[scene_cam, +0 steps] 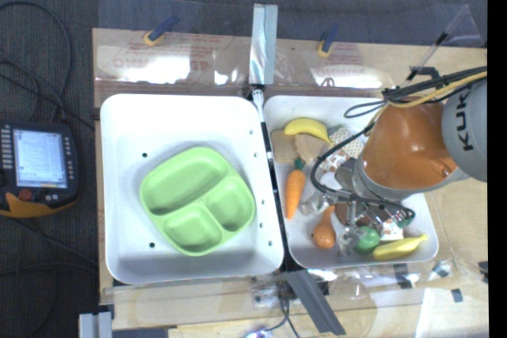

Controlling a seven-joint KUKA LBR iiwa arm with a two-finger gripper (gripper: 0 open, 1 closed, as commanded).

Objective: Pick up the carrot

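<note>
Carrot [294,191] lies in the right bin [274,170], close against its left wall, stem end up toward the far side and tip pointing toward the near edge. It sits clear of the other toy food, which probably makes it one of the easier pieces to reach from above.

The arm [408,146] reaches in from the right, its orange band hanging over the middle of that bin. Below it, the end effector [360,229] is down among the clutter at the near right part of the bin, near a green round item [367,241], a yellow banana-like piece [400,247] and an orange-brown pear-shaped item [323,234]. The wrist and cabling hide the tips, so whether it is spread or pinching anything cannot be told. It stands well to the right of the carrot and does not touch it; the pick looks not yet made.

A second banana [306,127] rests toward the far side of the bin. The left bin [119,170] holds a green divided plate [198,200], set at a slant. A teach pendant [36,164] lies left of the table [111,59].

Judging by this, the tool would need to shift left and align along the carrot's length.
</note>
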